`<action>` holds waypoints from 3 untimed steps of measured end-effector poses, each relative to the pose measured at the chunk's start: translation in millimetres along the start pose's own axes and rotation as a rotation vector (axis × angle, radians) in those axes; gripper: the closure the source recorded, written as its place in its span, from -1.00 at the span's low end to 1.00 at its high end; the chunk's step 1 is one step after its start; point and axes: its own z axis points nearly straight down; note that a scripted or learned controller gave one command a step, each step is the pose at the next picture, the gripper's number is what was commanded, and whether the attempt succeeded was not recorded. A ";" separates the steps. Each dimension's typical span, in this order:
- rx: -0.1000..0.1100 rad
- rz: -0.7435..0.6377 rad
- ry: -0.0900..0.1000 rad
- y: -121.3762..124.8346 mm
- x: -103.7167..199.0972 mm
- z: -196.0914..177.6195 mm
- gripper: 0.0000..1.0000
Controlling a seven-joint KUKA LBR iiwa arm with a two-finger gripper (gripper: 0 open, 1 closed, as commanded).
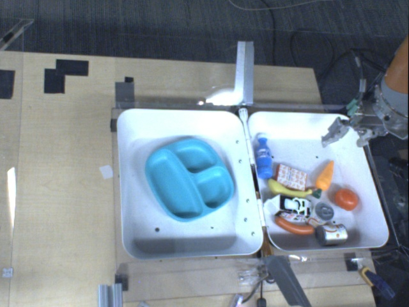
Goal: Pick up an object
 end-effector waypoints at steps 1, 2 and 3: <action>-0.001 0.184 0.001 -40.9 4.2 41.4 -1.00; -0.018 -0.070 -0.005 -15.6 -17.0 138.5 -1.00; -0.019 -0.071 -0.002 -14.3 -15.4 129.7 1.00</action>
